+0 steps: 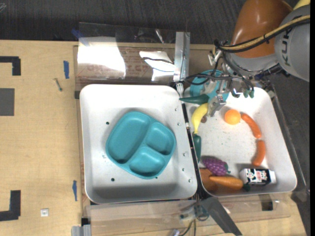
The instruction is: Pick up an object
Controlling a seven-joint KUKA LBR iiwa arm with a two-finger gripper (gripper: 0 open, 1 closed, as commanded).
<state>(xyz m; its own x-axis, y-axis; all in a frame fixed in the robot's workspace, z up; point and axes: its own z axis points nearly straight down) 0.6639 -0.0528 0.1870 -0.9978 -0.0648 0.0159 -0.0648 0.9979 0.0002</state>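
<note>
The jaws hang low over the far left corner of the right bin, and whether they stand spread or pressed together I cannot tell: the metal parts blur into the clutter there. Nothing shows pinched in them.

The nearest candidate is the banana, just beside the jaws on their left and slightly toward the camera's near side, its long axis running away from them along the bin's left wall. The orange ball lies close on their other side. A teal object sits just beyond them at the bin's far edge.

Further off in the same bin, a string of sausages curves down the right side, and along the near wall lie purple grapes, a carrot and a small milk carton.

The left bin, well apart from the jaws, holds a teal divided plate.

By my judgement a short drop onto the banana is the likeliest move.
</note>
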